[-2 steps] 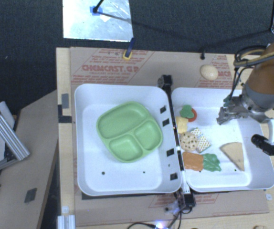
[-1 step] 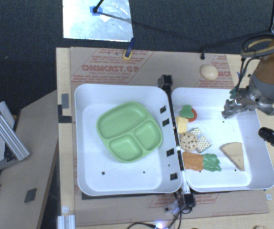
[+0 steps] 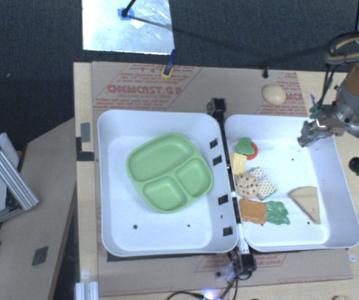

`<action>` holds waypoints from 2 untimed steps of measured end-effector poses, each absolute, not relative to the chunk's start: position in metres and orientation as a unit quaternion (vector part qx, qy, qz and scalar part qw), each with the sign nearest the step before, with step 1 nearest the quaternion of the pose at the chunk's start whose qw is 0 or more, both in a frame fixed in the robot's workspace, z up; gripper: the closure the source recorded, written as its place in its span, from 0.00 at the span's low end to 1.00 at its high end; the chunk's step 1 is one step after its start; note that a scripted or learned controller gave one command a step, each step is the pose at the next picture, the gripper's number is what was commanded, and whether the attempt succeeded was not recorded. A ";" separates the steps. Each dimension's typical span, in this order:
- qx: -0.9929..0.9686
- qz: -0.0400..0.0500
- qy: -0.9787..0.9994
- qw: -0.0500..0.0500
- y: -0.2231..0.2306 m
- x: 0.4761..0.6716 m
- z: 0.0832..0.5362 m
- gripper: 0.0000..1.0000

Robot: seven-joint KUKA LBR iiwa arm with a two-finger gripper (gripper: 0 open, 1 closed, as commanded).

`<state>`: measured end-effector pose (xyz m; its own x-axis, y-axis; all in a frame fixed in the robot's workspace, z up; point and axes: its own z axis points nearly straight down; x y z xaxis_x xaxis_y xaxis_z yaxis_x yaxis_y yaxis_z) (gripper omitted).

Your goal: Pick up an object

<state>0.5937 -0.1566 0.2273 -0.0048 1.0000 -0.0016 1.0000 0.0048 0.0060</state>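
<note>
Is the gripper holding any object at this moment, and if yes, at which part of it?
Nothing is seen held. The gripper sits over the right bin's upper right part, apart from the food pieces at that bin's left and the bread slice.

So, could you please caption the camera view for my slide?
Gripper above right bin of toy food; green tray in left.

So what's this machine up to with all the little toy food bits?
A robot arm reaches in from the right, its claw hovering over the far right corner of the right bin. It is meant to pick something up, but nothing is between its fingers. The toy food lies along that bin's left side: a cookie, an orange piece, a green leafy piece, with a tan wedge nearer the middle. The left bin holds a green divided tray.
</note>
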 end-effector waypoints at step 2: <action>0.703 0.002 0.711 0.000 -0.056 0.574 0.231 1.00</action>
<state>0.5740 -0.0565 0.2307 -0.0104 0.9999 0.0024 0.9999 0.0104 0.0022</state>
